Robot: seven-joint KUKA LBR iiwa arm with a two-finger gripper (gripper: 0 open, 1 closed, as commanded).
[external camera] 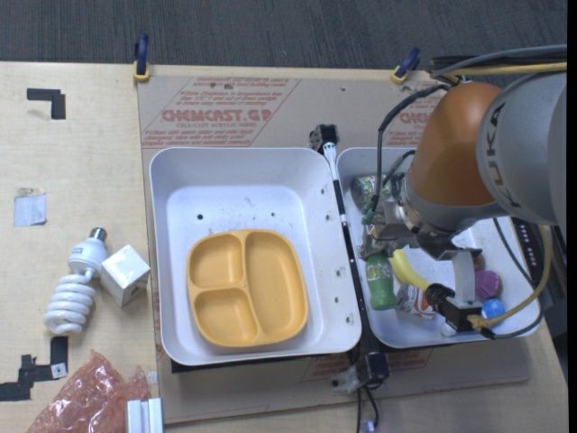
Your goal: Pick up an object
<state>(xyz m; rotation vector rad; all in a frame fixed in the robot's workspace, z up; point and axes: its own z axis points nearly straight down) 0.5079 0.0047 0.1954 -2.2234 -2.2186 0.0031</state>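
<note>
Arm (478, 152) over right bin (514, 327) — banana (407, 270) below.

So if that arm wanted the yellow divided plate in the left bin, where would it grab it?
Probably by the rim. The yellow divided plate lies flat in the left bin, too broad to span. Its raised outer edge is thin enough to pinch, coming straight down, likely along the left side, where most bare bin floor shows.
</note>
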